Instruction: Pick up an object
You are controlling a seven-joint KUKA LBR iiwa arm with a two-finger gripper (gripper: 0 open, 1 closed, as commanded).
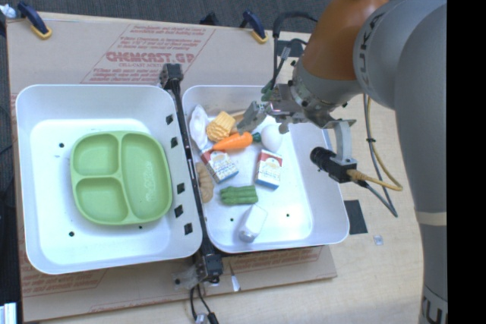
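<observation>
The pincer (258, 115) hangs over the upper middle of the right bin (323, 197), right of the frame's centre, and the arm's wrist covers much of it; whether its tips are spread or pressed together I cannot tell from this angle, and nothing shows pinched between them. Just below and left of it lies the orange toy carrot (234, 141), slanted, touching the yellow ridged piece (221, 123) above it and close to a white egg-like piece (270, 136) on its right. Lower down are two small cartons, a striped one (221, 165) and a red-and-white one (269, 168), then a green pod-like toy (238, 196) and a white bottle (252, 223) near the bin's lower edge. The left bin (30, 186) carries a green divided plate (121, 177). The carrot looks the nearest candidate, so the step in hand seems to be the descent onto it. To do it well, the pincer should probably turn so it closes across the carrot's narrow width, come down at its thicker middle, and stay clear of the yellow piece and the egg. The crowding there is the risk: a tip landing on a neighbour would likely push the carrot aside.
</observation>
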